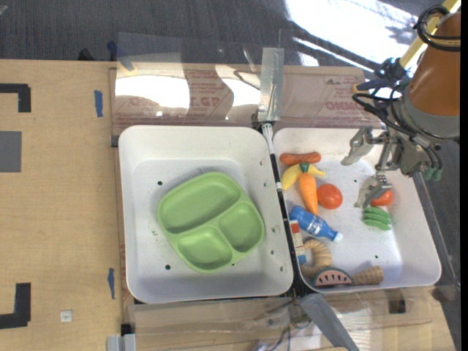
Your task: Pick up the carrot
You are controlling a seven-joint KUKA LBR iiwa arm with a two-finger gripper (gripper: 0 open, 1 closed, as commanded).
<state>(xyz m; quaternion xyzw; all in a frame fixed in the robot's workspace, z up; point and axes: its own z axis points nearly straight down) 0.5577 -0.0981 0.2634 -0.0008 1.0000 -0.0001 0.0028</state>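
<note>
Clearly the reach is not finished: the hand (pixel 378 168) hovers over the right bin's (pixel 424 251) right side, fingers spread and holding nothing, well apart from the carrot (pixel 308 190), which lies at the bin's left between a banana (pixel 295 174) and a tomato (pixel 330 196). Next, I judge, it must shift left and descend over the carrot

The bench (pixel 51 196) has a pale wooden top with black tape marks near its left edge. Two shallow white bins sit on it side by side, touching: the left bin (pixel 139 152) toward the middle, the right bin (pixel 417 254) toward the right edge.
</note>
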